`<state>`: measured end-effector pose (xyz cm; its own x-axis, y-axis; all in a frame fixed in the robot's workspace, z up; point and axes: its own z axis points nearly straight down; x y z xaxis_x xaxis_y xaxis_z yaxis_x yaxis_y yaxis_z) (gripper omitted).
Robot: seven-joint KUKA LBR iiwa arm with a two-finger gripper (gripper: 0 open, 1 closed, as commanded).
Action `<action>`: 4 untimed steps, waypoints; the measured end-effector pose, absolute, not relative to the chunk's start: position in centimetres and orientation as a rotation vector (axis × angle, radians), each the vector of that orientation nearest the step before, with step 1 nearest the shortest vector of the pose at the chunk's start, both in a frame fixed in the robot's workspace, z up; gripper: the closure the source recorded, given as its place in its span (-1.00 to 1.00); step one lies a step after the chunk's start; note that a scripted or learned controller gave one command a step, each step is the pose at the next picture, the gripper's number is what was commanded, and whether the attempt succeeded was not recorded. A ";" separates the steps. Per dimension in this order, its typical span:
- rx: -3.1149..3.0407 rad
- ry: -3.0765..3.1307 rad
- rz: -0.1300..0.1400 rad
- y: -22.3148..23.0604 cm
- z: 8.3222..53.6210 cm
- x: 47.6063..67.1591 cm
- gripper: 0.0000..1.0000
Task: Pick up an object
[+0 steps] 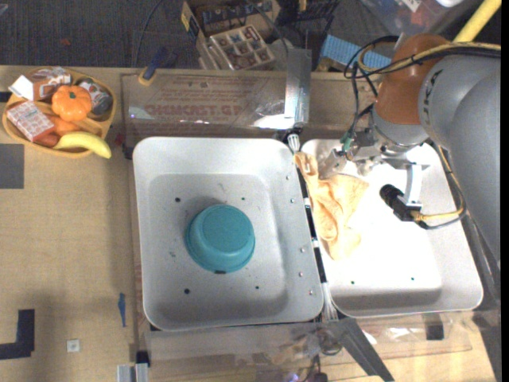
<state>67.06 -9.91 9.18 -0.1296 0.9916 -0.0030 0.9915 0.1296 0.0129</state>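
From my remote station, I see the grey arm (453, 78) reaching in over the right bin (413, 285), its gripper (350, 151) down at that bin's far left corner, at the upper end of a crumpled pale yellow cloth (338, 209). I cannot tell how the gripper is set, nor whether it has the cloth. The cloth lies draped along the right bin's left wall, its upper edge bunched against the rim beside the gripper. Just left of the right bin, touching it side by side, is the left bin (159, 165), with a teal bowl (221, 237) upside down near its middle. On the worktop (64, 253) well left of the right bin, a yellow dish (24, 130) holds a banana (83, 142), a small orange pumpkin (71, 103) and small packets.
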 end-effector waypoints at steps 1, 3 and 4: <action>2.097 2.334 0.003 -9.6 12.4 66.8 -1.00; 1.831 2.528 0.017 -10.3 9.5 61.4 -1.00; 1.831 2.527 0.024 -10.2 10.7 61.5 1.00</action>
